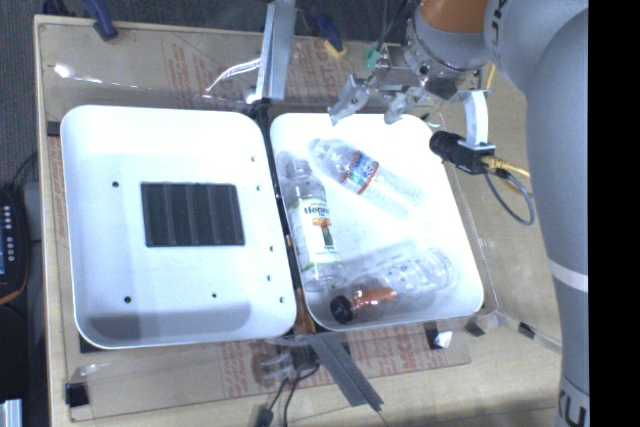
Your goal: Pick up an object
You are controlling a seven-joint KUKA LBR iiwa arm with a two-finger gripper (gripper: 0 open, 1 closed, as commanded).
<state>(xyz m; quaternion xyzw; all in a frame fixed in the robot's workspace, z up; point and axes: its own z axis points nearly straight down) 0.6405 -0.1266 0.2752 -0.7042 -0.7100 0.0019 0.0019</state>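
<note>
Three clear plastic bottles lie in the right bin. One with a red label lies slanted near the back. One with a white and orange label lies along the left wall. A third with a dark cap lies across the front. My gripper hangs over the bin's back edge, above the bottles, open with nothing between its fingers.
The left bin has a dark ribbed rectangle on its floor. A metal divider post stands between the bins at the back. Blue clamps hold the bench's far edge. A cable runs off the wrist at right.
</note>
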